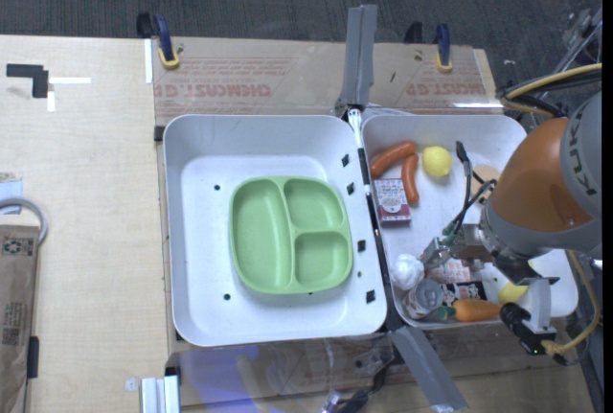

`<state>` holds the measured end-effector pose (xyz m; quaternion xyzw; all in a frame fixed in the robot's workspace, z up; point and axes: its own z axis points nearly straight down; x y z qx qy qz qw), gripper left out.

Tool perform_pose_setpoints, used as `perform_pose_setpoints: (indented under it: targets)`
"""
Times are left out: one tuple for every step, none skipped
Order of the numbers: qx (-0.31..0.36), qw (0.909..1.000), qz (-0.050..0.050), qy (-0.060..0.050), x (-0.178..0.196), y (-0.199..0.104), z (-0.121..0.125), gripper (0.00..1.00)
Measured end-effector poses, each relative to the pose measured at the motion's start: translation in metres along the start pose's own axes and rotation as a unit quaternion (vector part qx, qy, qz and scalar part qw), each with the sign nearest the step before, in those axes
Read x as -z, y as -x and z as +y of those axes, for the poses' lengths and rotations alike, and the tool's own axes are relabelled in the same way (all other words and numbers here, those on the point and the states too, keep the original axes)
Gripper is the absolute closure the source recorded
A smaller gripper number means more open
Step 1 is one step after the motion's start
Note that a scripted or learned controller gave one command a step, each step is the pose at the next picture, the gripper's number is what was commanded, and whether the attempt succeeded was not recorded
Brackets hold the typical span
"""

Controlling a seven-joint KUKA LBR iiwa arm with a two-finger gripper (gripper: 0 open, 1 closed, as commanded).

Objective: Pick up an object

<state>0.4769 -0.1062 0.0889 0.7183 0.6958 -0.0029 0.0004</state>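
1. First, at the 9 o'clock side of the bench sits the left bin (182, 239), with a green divided plate (290, 235) lying flat in its middle; nothing there needs touching, so the arm should stay out of it.
2. Across the divider, the right bin (498, 126) holds every candidate. Toward 12 o'clock lie two orange sausages (400, 166), crossing near their ends, with a small red carton (391, 201) just below them and a yellow lemon (437, 161) beside them toward 3 o'clock.
3. Toward 6 o'clock in that bin the things crowd together: a white crumpled ball (406, 269), a cluttered patch of small dark and coloured items below it that I cannot name, and a carrot (476, 309) against the near wall.
4. The gripper (450, 253) hangs low over this crowded patch, under the orange wrist band. Whether it is spread or closed, I cannot tell, as the wrist covers it, and I see nothing held.
5. My judgement: to do this step well, descend straight onto one separate item, the white ball being nearest, centre on it, keep clear of the wall, close firmly, then lift vertically.
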Motion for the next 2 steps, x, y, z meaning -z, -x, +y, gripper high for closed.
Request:
perform_pose_setpoints:
  targets:
    - [-0.001, 1.0, 0.0, -0.002, 0.006, 0.001, 0.001, 1.0]
    - [-0.043, 0.9991, 0.001, -0.002, 0.112, -0.053, 0.0, 1.0]
